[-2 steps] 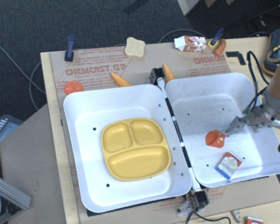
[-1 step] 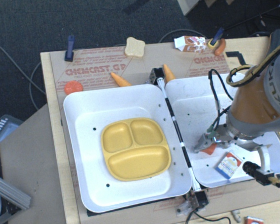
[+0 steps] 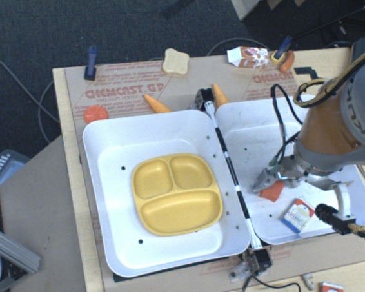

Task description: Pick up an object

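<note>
Gripper (image 3: 266, 180) was low in the right bin (image 3: 257, 118), reaching in from the right — its metal fingers (image 3: 261, 182) pointed left, spread or closed could not be told. An orange-red block (image 3: 273, 191) lay on the bin floor just below and touching the fingertips, not visibly between them. A small blue-and-white packet (image 3: 297, 215) lay nearby, lower right. In the left bin (image 3: 108, 182) sat a yellow divided plate (image 3: 176, 193). The block was judged nearest — a slight shift toward the bench's near edge.

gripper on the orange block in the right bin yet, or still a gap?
Cannot tell. In the camera view the gripper sits right above the orange block in the right bin, overlapping its top edge, so neither contact nor a gap shows plainly.
</note>
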Robot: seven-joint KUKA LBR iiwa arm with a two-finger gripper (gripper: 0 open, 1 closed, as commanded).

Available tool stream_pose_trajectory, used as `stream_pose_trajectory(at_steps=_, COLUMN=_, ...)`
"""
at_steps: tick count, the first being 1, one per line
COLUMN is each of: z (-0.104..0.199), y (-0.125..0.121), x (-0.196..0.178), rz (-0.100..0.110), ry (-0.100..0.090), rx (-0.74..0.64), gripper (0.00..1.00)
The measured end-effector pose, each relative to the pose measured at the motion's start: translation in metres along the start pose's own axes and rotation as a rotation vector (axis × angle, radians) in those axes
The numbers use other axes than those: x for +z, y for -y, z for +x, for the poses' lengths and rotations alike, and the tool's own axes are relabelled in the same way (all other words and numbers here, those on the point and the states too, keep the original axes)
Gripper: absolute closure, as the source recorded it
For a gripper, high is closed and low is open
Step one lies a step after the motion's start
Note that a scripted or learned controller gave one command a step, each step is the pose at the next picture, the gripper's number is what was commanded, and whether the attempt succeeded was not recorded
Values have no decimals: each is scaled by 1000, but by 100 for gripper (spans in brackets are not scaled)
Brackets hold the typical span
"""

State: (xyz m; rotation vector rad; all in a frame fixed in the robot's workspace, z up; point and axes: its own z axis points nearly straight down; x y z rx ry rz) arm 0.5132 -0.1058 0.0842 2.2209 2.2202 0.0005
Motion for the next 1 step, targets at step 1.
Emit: stream_pose_trajectory(at_steps=1, z=0, y=0, x=-10, rz=-2, ry=1, rx=1, gripper=100)
